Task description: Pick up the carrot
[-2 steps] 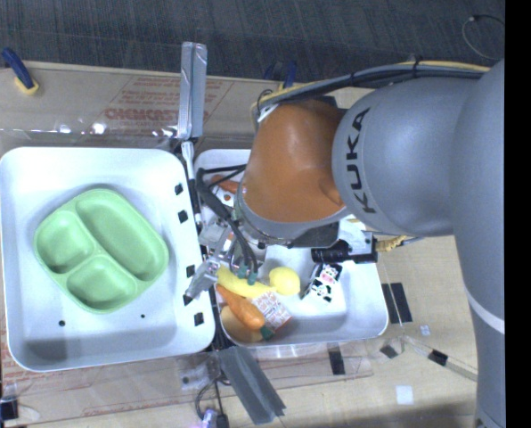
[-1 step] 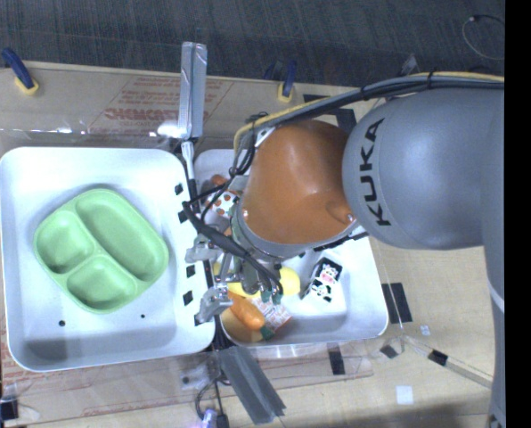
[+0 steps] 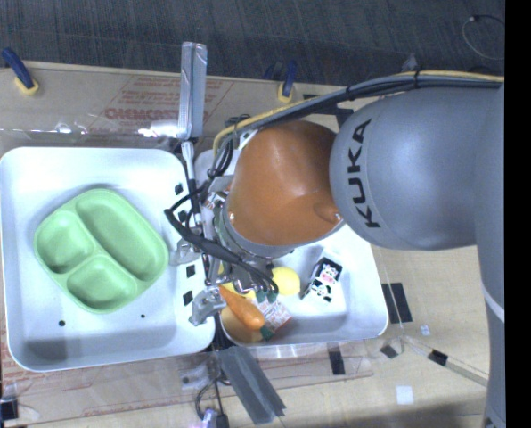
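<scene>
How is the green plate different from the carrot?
The green plate is wide, flat and split into three sections; the carrot is small, long and narrow.
The green plate is pale green; the carrot is orange.
The green plate lies alone in the left bin, away from the arm; the carrot lies in the right bin, crowded among other things right under the gripper.
Both rest inside white bins.
</scene>
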{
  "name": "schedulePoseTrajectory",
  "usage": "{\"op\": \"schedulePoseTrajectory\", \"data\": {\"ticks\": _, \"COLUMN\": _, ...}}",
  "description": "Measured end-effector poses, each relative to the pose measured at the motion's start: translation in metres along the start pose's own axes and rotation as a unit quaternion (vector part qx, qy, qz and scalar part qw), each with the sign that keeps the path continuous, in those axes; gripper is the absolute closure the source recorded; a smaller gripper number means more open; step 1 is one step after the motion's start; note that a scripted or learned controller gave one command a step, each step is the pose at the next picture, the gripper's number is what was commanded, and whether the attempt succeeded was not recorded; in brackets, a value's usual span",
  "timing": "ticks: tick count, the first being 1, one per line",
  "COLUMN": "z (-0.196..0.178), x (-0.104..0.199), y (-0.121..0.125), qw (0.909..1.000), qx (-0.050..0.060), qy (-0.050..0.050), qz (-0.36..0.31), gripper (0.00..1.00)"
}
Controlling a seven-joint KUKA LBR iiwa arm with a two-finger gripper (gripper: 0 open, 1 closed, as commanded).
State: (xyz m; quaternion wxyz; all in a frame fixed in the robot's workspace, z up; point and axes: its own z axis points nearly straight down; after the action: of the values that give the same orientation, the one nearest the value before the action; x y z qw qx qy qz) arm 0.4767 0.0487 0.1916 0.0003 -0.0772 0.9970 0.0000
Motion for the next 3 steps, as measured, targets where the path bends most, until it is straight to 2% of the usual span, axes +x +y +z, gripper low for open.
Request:
{"op": "schedulePoseTrajectory", "data": {"ticks": 1, "z": -0.052, "x": -0.054, "y": -0.027, "qw": 0.9986, "qx": 0.0, "qy": -0.001, "qz": -0.052, "gripper": 0.0}}
{"op": "schedulePoseTrajectory", "data": {"ticks": 2, "z": 0.0, "x": -0.004, "y": -0.013, "qw": 0.9801, "qx": 0.0, "qy": 0.001, "qz": -0.198, "gripper": 0.0}}
{"op": "schedulePoseTrajectory", "data": {"ticks": 3, "z": 0.0, "x": -0.082, "y": 0.011, "qw": 0.9557, "qx": 0.0, "qy": -0.001, "qz": -0.294, "gripper": 0.0}}
